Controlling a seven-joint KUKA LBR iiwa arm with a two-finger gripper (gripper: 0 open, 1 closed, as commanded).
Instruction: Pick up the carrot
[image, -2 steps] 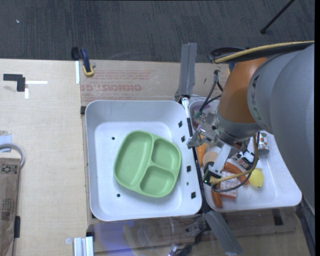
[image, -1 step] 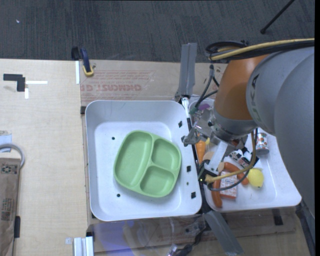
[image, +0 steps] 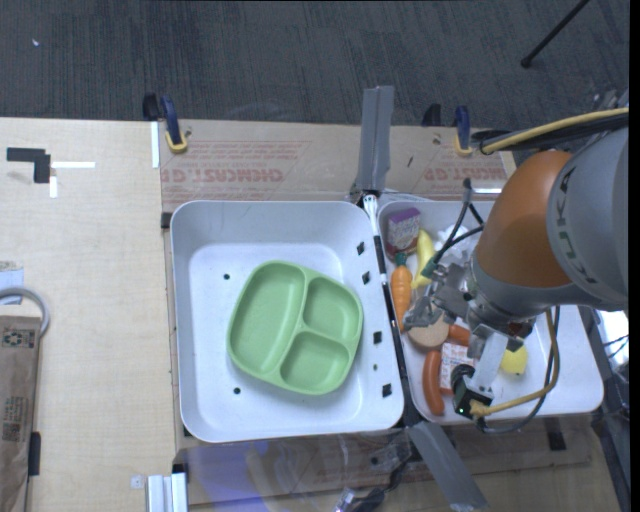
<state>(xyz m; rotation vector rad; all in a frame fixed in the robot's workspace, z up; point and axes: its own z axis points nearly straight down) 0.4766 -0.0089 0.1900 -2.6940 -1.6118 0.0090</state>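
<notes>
Pale wood surface (image: 90, 300) w/ two white bins side by side; dark carpet along top of frame. Left bin (image: 205, 340), centre of frame, holds a green divided plate (image: 296, 327). Right bin (image: 578, 388) holds mixed small food items, and the grey-and-orange arm (image: 540, 230) hangs over most of it. Carrot (image: 401, 292) lies lengthwise along that bin's left wall, centre-right of frame, green end toward the top. End effector (image: 428, 305) sits just right of the carrot, very near. Can't tell if it's spread or pressed together, or touching. Progress, approx.: approach looks done; grasp and lift not yet done, w/ carrot lying in the bin.
</notes>
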